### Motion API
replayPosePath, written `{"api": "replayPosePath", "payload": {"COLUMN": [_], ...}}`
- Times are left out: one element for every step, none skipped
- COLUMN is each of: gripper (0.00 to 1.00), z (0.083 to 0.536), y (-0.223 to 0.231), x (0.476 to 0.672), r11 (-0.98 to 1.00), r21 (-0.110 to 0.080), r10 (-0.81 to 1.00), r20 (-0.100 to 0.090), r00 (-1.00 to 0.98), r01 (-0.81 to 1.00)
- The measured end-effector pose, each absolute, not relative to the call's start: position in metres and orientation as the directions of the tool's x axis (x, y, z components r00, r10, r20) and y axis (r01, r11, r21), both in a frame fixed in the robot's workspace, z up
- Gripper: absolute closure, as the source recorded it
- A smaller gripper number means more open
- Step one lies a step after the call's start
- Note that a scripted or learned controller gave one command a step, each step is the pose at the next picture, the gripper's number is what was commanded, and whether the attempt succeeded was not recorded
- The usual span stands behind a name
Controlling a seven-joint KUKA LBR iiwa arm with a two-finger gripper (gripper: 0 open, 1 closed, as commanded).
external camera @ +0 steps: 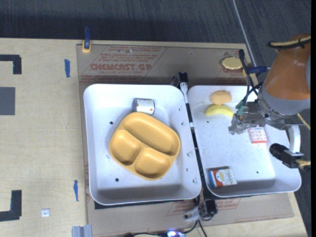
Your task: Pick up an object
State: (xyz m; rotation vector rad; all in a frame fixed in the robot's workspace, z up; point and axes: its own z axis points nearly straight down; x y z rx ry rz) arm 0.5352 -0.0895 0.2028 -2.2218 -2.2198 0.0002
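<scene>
Your gripper (239,126) hangs mid right bin (291,184); banana (219,111) lies just off toward the bin's far-left corner, long axis left-right. Can't tell jaws' state.

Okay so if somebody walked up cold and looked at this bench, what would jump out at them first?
Probably the big yellow divided tray, lying tilted in the left bin. Next, the arm's orange band at the right, with the gripper low in the right bin, beside a banana and a small printed card.
</scene>
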Motion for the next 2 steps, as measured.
{"api": "replayPosePath", "payload": {"gripper": [0.0,0.0], "z": [0.203,0.091], "y": [-0.089,-0.129], "x": [0.535,0.53], "r11": [-0.001,-0.001], "r21": [0.0,0.0], "r10": [1.0,1.0], "r20": [0.0,0.0], "r00": [0.001,0.001], "r01": [1.0,1.0]}}
